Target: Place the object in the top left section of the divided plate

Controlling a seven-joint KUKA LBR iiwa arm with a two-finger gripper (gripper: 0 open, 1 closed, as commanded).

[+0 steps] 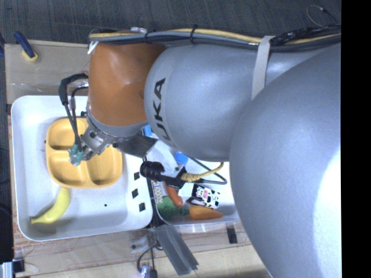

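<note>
Nearest, along the bottom edge of the camera view, a grey bracket (177,249) juts out from below the seam between the two bins. Just above it, the right bin (174,220) shows under the arm, and in it lie an orange carrot (204,213), something green (168,203), a small black-and-white toy (206,196) and a blue thing (181,158), all close together.

To the left, the left bin (23,155) holds a banana (53,207) near its lower corner, lying curved just beside the lower edge of the yellow plate (107,169). That plate is divided into sections and sits in the middle of the bin.

Over the plate's left-middle part hangs the gripper (77,153), its tip low over the yellow surface. Its fingers are too small and dark to read, so whether they are spread or pressed together I cannot tell, nor whether anything sits between them. A black cable (68,97) loops up from it.

Farther back, the orange band (119,83) and the big grey arm (243,114) cover much of the bench. At the far left corner a blue clip (24,44) lies on the bench top.
</note>
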